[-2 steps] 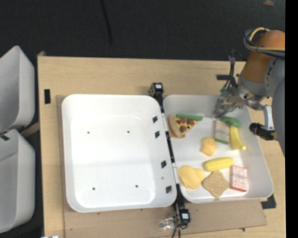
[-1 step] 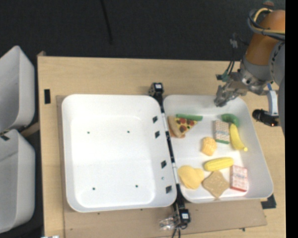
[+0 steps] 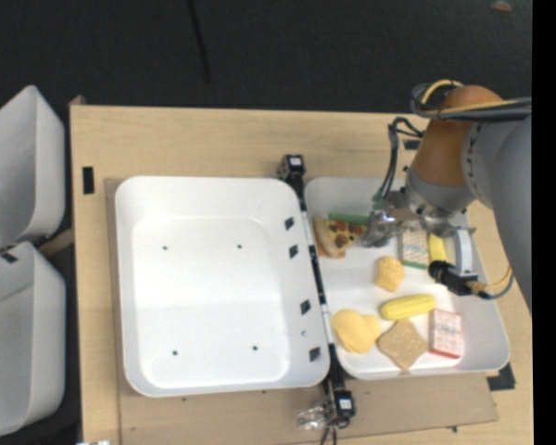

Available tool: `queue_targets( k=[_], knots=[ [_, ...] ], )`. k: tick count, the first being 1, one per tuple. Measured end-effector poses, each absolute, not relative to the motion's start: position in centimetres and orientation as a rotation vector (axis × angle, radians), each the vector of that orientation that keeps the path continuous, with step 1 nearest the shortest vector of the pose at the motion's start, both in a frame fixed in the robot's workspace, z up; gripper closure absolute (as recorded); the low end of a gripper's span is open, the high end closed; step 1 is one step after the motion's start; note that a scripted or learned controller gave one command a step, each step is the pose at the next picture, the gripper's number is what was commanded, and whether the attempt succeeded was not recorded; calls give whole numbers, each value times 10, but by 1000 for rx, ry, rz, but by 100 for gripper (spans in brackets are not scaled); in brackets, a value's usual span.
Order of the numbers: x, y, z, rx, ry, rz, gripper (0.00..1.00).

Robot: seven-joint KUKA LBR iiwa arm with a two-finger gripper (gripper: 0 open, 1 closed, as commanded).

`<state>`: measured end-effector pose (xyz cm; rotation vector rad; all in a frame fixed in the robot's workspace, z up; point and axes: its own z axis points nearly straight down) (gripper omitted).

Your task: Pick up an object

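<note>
The right bin (image 3: 482, 336) holds several toy foods. A pizza slice (image 3: 334, 235) lies at its left side, with a green piece (image 3: 349, 218) just behind it. A small yellow lump (image 3: 389, 273) sits mid-bin. In front of it lie a corn cob (image 3: 409, 306), a pale yellow rounded piece (image 3: 356, 330), a tan cracker-like square (image 3: 403, 343) and a pink-and-white packet (image 3: 446, 332). My gripper (image 3: 382, 227) is low in the bin, just right of the pizza slice. A white card-like item (image 3: 414, 246) and a yellow piece (image 3: 436, 247) lie under the wrist.
The left bin (image 3: 213, 281) lies beside the right one, their rims touching along the middle. Black clips (image 3: 292, 166) sit at the seam's far and near ends. Cables trail from the wrist over the right bin's right side. White shapes stand off the bench at left.
</note>
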<state>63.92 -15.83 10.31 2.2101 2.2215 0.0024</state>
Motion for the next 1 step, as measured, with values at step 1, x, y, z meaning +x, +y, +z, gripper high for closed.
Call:
queue_targets(
  k=[1],
  knots=[
    [559, -146, 107, 2214, 2210, 9, 100]
  ],
)
